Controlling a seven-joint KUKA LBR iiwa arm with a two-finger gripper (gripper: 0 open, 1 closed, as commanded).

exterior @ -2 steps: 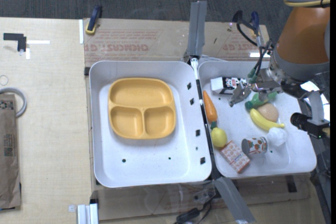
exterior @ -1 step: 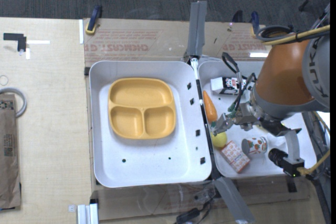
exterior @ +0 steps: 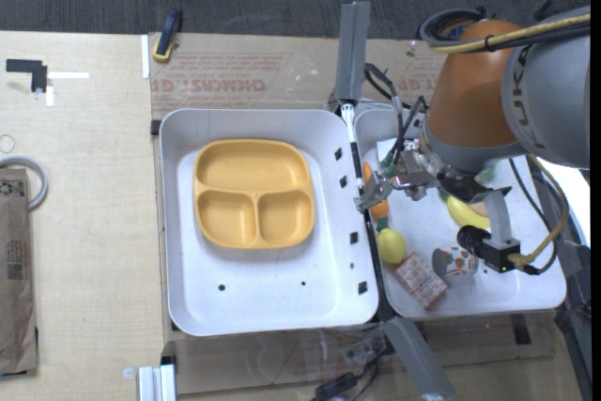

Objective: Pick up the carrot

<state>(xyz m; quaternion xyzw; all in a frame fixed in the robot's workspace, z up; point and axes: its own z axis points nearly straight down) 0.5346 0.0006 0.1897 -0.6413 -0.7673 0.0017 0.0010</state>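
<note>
In the right bin (exterior: 540, 291), the claw (exterior: 374, 194), grip unclear, crowds the carrot (exterior: 378, 210) against the left wall.

A yellow divided plate (exterior: 254, 193) sits in the left bin (exterior: 178, 230); a lemon (exterior: 391, 245) lies in the right.

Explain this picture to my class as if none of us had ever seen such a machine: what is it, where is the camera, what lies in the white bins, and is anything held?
The camera looks down at a slant on a bench with two shallow white bins. The grey and orange shape is a robot arm reaching in from the right; a program moves it. Its end effector hangs low over the right bin, by the wall between the bins. Beside it lies the carrot it is meant to pick up. Whether the carrot is gripped cannot be told from here. The right bin also holds a lemon, a banana, a small packet and a little cup. The left bin holds a yellow divided plate.
</note>
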